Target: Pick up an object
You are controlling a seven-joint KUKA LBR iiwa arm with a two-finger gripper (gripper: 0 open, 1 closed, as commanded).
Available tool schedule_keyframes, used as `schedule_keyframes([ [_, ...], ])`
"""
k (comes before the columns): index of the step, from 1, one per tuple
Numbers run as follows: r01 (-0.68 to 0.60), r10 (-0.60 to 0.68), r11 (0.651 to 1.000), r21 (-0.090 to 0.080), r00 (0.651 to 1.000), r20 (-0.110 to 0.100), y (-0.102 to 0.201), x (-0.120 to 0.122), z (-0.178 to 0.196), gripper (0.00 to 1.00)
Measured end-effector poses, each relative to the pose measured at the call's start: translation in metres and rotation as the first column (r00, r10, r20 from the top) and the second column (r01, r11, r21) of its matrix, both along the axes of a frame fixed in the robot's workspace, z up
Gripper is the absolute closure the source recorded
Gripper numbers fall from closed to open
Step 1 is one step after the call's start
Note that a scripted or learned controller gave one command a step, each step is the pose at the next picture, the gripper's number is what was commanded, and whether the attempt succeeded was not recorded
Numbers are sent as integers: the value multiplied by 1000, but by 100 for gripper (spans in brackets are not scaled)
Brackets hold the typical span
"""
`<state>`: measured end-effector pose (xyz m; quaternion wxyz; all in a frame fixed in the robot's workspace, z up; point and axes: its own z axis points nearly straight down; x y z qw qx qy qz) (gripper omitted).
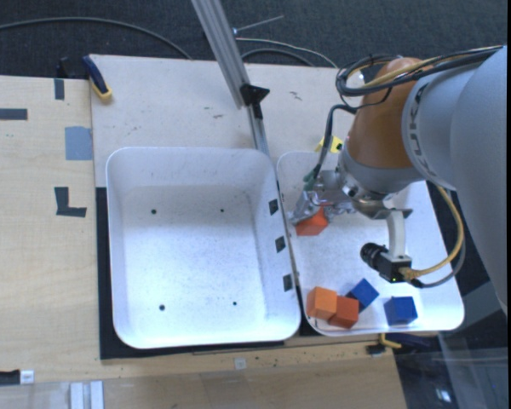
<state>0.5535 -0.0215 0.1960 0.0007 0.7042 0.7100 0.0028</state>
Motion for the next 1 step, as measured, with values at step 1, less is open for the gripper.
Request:
schedule_keyframes([
  [1,0,0,1000,0,1000,-6,63,33,-5,100],
])
